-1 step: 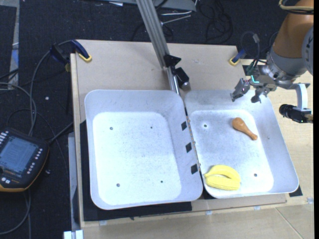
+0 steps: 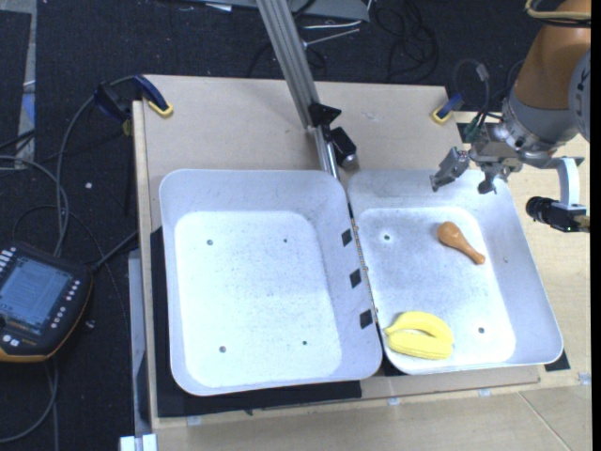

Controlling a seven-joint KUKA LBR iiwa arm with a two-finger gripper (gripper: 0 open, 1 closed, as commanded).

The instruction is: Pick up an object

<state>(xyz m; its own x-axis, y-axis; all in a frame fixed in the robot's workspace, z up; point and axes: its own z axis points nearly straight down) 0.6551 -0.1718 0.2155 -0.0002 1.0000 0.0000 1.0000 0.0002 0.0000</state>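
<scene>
A small orange-brown drumstick-shaped toy [image 2: 460, 241] lies in the right bin [image 2: 526, 280], toward its back. A yellow banana [image 2: 419, 335] rests near that bin's front left corner. My gripper [image 2: 468, 178] hangs over the back rim of the right bin, above and just behind the drumstick. Its two fingers are spread apart with nothing between them.
The left bin [image 2: 178, 252] sits beside the right one. A slanted metal pole [image 2: 296, 64] with a clamp runs down to the gap between the bins at the back. Blue and yellow clamps [image 2: 150, 97] hold the board's corners. A teach pendant [image 2: 33, 299] lies off the bench at left.
</scene>
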